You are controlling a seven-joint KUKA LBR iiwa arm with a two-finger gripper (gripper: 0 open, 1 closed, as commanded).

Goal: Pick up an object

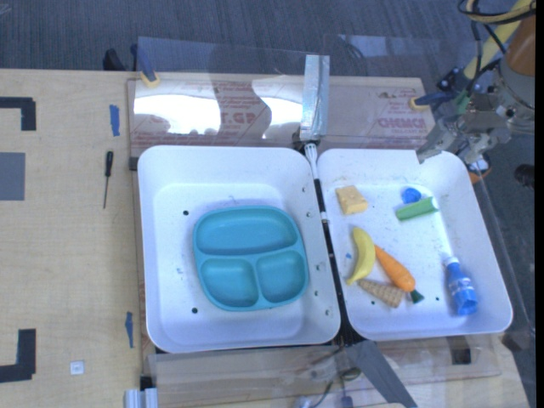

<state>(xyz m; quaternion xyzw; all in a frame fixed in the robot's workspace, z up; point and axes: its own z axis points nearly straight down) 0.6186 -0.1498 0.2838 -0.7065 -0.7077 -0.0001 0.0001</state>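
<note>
The right bin (486, 253) holds several small items: a yellow banana (363, 254), an orange carrot (396, 269), a waffle cone (382, 292), a tan bread cube (350, 200), a green stick with a blue cap (416, 206) and a blue bottle (460, 286). My gripper (463, 147) hangs above the bin's far right corner, well away from all of them. Nothing shows between its fingers.
The left bin (161, 194) carries a teal three-compartment tray (250, 256). A clear plastic wall (255, 100) and a metal post (314, 96) stand behind the bins. A screwdriver (107, 177) lies on the wooden bench at left. Yellow cables (497, 7) loop at top right.
</note>
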